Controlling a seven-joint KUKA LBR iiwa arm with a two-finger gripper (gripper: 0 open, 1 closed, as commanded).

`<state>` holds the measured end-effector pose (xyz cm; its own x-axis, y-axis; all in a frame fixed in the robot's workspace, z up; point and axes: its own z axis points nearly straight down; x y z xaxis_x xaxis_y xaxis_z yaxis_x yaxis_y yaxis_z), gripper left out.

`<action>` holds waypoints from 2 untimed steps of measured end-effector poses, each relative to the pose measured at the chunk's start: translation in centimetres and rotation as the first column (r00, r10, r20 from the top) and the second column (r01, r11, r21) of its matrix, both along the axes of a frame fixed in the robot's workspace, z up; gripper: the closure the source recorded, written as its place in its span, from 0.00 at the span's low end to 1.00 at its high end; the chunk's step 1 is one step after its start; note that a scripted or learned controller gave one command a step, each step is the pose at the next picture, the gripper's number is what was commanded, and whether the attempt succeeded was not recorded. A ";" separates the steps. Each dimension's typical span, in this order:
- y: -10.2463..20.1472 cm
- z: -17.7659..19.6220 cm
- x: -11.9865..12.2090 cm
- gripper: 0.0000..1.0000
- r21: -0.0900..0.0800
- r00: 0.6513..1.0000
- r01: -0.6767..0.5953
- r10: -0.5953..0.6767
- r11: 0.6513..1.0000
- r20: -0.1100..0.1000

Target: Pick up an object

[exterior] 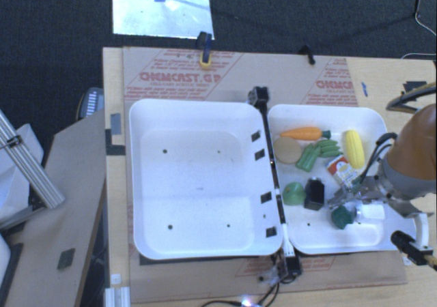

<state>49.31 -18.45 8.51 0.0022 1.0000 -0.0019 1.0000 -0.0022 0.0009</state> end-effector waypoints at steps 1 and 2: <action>0.7 0.0 7.8 0.00 -0.001 1.000 -0.010 0.010 1.000 0.008; -2.3 -0.1 0.8 0.00 0.002 1.000 0.002 -0.002 1.000 -0.005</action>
